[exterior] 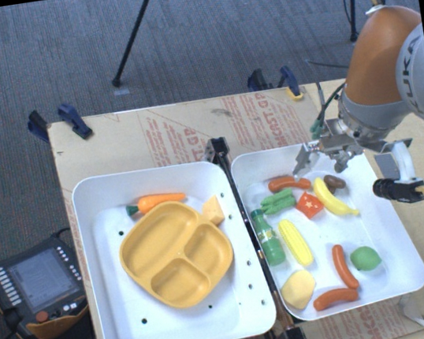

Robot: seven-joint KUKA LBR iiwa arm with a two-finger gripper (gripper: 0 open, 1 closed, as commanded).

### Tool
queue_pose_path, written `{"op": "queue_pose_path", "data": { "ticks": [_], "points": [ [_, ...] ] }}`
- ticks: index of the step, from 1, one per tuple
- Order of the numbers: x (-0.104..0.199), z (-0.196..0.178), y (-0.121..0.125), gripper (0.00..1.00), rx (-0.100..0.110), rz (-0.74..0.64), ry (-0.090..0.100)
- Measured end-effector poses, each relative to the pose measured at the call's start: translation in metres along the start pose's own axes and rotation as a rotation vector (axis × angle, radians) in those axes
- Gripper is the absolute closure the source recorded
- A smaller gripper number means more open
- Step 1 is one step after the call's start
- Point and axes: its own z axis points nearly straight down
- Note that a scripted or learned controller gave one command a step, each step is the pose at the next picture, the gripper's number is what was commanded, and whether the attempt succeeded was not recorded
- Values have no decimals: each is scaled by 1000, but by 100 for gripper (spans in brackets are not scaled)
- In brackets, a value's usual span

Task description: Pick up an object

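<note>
My gripper [324,158] hangs over the back of the right bin [405,254], open, with nothing between its fingers. Just below it lie a reddish sausage [288,184], a small brown piece [334,181] and a banana [333,195]. Further into the bin are a green vegetable [278,202], a red pepper piece [309,205], a green bottle [268,237], a corn cob [295,242], a yellow potato-like lump [298,289], two more sausages [340,266] [335,297] and a lime [365,258].
The left bin [97,223] holds a yellow divided plate [177,253], a carrot [157,201] and a cheese wedge [213,210]. A black clamp [219,149] sits between the bins. A teach pendant [36,290] lies left of the bench.
</note>
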Motion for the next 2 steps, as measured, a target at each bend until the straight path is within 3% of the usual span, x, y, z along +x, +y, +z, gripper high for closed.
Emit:
{"op": "queue_pose_path", "data": {
  "ticks": [1, 2],
  "points": [
    [-66, 99, -82, 0, 5, 134, 1],
    [-60, 116, -134, 0, 4, 73, 3]
  ]
}}
